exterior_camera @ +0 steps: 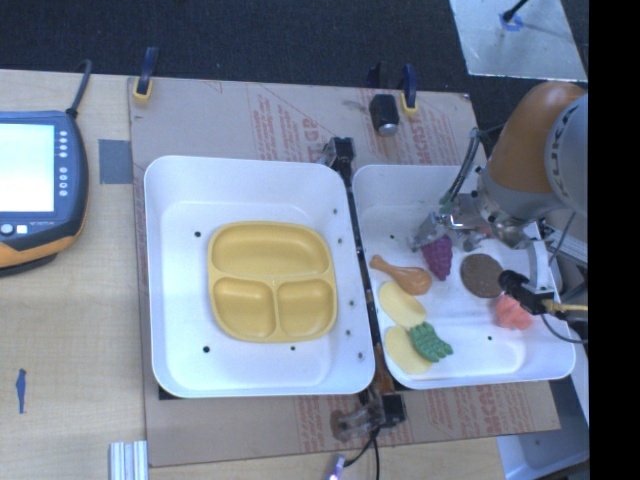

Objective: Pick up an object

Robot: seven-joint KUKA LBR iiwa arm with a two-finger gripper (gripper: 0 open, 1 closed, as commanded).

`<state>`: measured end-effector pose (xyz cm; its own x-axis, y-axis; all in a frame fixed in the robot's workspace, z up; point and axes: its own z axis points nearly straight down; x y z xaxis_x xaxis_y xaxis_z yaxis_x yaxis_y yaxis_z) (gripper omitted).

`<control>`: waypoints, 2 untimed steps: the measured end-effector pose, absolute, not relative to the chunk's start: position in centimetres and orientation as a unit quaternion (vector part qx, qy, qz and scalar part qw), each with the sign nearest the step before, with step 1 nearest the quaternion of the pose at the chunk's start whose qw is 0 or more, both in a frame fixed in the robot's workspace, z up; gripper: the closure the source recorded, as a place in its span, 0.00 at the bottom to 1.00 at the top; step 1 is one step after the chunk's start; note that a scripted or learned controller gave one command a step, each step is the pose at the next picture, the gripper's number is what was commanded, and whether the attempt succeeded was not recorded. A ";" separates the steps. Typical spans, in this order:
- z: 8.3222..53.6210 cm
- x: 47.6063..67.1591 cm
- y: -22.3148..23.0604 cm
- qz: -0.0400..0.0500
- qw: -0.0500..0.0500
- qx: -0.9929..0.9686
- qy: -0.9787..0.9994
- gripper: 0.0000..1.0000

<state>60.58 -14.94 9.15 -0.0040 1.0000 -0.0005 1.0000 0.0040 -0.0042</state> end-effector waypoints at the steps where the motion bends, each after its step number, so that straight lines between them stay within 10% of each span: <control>1: 12.3 64.1 -17.8 0.000 0.000 -0.706 -0.708 0.00; 2: 9.1 60.0 -12.3 0.002 0.002 -0.705 -0.709 0.00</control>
<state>60.00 -12.28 9.07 -0.0064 1.0000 0.0007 1.0000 0.0064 -0.0060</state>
